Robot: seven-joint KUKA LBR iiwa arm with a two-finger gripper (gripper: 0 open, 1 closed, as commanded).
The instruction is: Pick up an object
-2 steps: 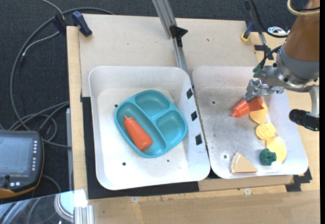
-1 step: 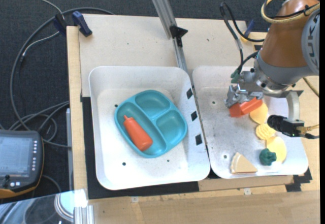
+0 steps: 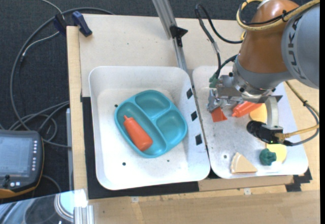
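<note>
As I look across the counter from its near edge, the right bin comes first. A pale wedge of toy bread lies at its six o'clock and a small green piece at five. Farther in, at about nine o'clock on the bin floor, lies a small red block. The tool hangs at the block's twelve o'clock, so close that I cannot say whether they touch. Nor can I tell whether the tool stands apart or together, because the wrist is in the way. An orange piece lies just beside the block, at its two o'clock, partly under the arm.

In the left bin a teal divided plate sits in the middle. An orange bottle-shaped toy lies in its seven o'clock compartment.

To my eye this is the reach onto the red block, and nothing looks lifted yet. The next move calls for the tool to settle squarely over the block and clamp it without catching the orange piece. It should then rise straight, clear of the bin wall at nine o'clock.
</note>
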